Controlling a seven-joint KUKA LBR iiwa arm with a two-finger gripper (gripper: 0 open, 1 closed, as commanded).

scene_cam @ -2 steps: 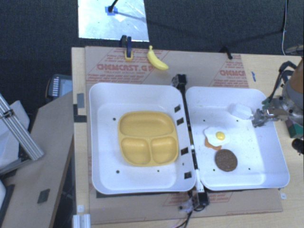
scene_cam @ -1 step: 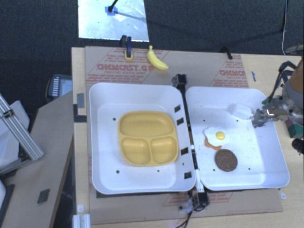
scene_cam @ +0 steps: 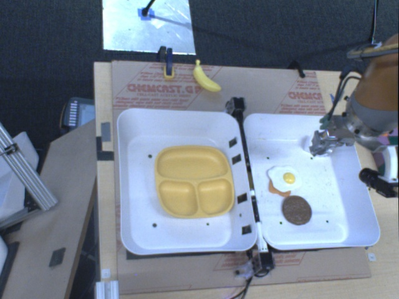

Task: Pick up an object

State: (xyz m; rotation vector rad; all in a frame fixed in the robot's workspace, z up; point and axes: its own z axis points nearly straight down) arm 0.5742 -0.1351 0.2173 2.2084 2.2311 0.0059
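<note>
From my remote station: nearest the camera in the right bin [scene_cam: 361, 232], a flat brown patty [scene_cam: 297, 210] lies on the floor, and just behind it, nearly touching, sits a toy fried egg [scene_cam: 284, 180] with an orange sliver showing under its lower edge. Beyond them, the gripper [scene_cam: 319, 143] hangs over the bin's back right part, carrying nothing. Whether it is spread or pressed together I cannot tell from this slant.

I judge the risk plain: both candidates are thin and lie flush on the plastic, so a descent could skate over their tops or close on air; and as they lie so close together, a slightly off approach could nudge one into the other.

Patty and egg both lie toward the camera and to the view's left of the tool, apart from it, the egg the closer.

In the left bin [scene_cam: 134, 185] rests a yellow divided tray [scene_cam: 190, 180]. Farthest back, a toy banana [scene_cam: 206, 78] lies on the cardboard behind the bins.
</note>
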